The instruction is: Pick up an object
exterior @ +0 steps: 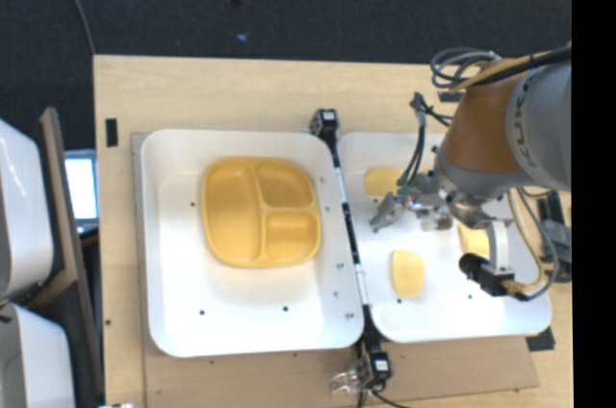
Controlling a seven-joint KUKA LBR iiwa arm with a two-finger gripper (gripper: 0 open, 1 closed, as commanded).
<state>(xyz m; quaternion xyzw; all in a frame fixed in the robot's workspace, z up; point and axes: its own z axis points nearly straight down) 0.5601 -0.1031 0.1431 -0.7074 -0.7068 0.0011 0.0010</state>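
Observation:
In the right bin (433, 324) lie three pale yellow pieces. One yellow piece (382, 180) rests near the bin's far left corner, and a second yellow piece (407, 272) lies toward the front left. A third yellow piece (474, 239) is partly hidden under the arm. My gripper (409, 207) hangs low over the right bin between the first two pieces, just right of the far one. The grey wrist and its orange band (481, 132) cover the bin's right side.
The left bin (164, 310) holds a yellow divided plate (260, 210) in its middle. A black divider rail (345, 223) with clamps runs between the bins. Cables (500, 276) loop off the wrist over the right bin's right edge.

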